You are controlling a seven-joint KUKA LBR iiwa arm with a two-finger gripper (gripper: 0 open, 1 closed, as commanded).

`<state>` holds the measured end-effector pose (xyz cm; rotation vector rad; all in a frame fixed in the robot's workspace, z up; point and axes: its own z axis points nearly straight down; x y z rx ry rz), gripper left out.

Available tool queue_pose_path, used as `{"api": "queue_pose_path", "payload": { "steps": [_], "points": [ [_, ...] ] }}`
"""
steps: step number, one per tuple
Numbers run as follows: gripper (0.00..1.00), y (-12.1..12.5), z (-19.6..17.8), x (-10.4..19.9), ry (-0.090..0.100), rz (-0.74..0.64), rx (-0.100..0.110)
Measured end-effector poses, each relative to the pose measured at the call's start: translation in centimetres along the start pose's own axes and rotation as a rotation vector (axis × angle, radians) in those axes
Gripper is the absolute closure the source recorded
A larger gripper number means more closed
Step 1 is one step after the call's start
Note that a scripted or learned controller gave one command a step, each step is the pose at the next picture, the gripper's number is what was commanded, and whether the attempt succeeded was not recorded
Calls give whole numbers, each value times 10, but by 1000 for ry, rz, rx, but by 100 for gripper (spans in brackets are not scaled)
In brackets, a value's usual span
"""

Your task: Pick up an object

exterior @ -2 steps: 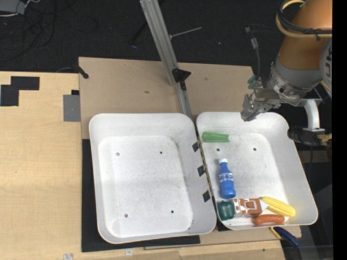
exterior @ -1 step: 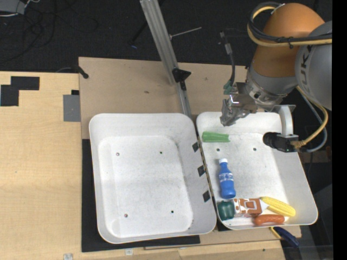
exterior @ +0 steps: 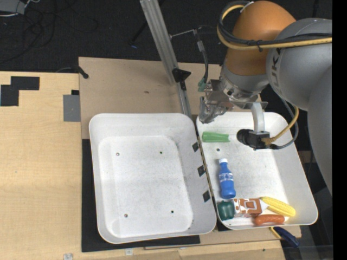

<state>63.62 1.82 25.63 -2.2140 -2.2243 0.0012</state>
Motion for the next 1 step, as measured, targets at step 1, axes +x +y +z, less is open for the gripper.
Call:
{"api": "queue_pose_path", "payload": {
  "steps": [1],
  "points": [
    [100, 0, 9, 42, 0, 1, 2]
  ]
}}
